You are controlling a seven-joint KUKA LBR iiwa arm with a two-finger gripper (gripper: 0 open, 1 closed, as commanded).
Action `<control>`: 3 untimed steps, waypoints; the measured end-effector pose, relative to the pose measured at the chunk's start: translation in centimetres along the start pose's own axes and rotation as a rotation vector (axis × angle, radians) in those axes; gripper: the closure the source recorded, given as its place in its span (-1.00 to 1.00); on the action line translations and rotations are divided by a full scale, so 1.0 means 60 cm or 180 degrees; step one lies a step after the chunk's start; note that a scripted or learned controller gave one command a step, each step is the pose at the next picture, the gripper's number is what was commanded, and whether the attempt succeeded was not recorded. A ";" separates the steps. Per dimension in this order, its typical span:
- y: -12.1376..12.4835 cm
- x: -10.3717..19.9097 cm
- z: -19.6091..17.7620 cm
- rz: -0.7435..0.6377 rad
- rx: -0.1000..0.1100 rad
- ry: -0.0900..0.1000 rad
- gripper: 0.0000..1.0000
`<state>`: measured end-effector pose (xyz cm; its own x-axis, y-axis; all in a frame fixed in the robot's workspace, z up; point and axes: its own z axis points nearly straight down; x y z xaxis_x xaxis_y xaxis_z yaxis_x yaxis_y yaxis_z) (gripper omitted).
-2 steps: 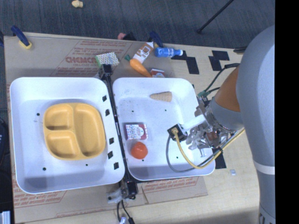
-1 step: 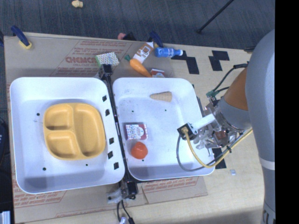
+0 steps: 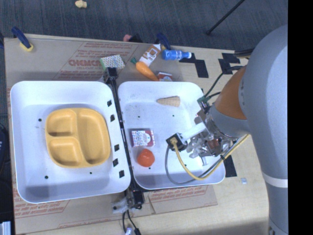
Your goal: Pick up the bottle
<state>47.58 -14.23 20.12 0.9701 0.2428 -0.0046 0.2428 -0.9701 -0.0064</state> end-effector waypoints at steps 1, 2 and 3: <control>0.011 -0.003 0.008 0.0112 0.0003 -0.0002 1.00; 0.012 -0.003 0.005 0.0112 -0.0004 0.0004 1.00; 0.010 -0.002 -0.008 0.0108 -0.0007 0.0009 1.00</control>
